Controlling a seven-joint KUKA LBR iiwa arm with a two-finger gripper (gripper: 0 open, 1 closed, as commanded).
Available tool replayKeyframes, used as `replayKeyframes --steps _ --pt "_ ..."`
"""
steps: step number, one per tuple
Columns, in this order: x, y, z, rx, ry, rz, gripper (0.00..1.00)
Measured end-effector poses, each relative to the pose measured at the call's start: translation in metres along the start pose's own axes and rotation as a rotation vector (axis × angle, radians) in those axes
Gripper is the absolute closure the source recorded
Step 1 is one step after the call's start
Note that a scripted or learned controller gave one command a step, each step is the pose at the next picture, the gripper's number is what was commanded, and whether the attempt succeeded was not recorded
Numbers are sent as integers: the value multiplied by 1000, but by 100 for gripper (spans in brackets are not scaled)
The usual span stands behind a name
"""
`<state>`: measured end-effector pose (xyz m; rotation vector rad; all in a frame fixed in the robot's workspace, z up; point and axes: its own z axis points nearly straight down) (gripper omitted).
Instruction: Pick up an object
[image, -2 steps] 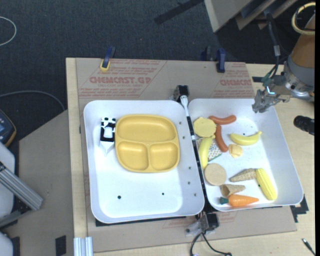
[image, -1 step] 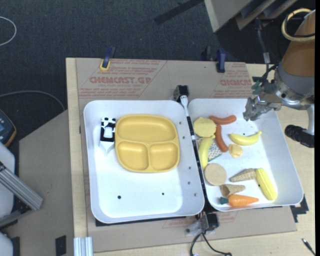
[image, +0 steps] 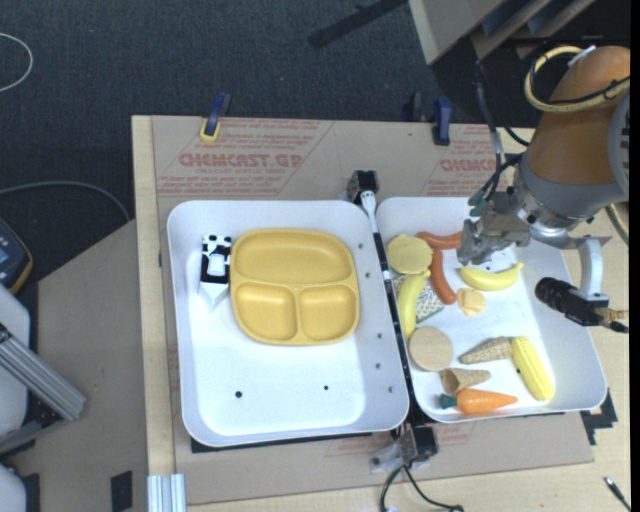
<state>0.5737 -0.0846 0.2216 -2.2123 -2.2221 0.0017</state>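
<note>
The right bin (image: 590, 340) is crowded with toy food: a small banana (image: 491, 277) lies directly beneath the gripper (image: 482, 245), with two sausages (image: 443, 277), a yellow disc (image: 408, 253), a longer banana (image: 408, 303), a cracker (image: 432, 348), a corn cob (image: 532, 367), a cone (image: 466, 379) and a carrot (image: 478, 402) packed around. A yellow divided plate (image: 295, 284) is seen in the left bin (image: 290, 400). The arm (image: 570, 130) is reached in from the right, wrist lowered over the bin's upper part. Whether the jaws are apart cannot be told.

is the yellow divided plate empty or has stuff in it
Empty: all three compartments of the plate in the left bin show bare yellow.
</note>
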Motion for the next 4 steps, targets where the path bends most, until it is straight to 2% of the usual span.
replayKeyframes --steps 1,2,3,4 --pt "54 -30 -7 -1 0 -1 100" --pt "70 -48 -13 -2 -1 2 100" --pt "80 -43 1 -1 -3 3 100" --pt "76 -56 1 -1 -3 6 100"
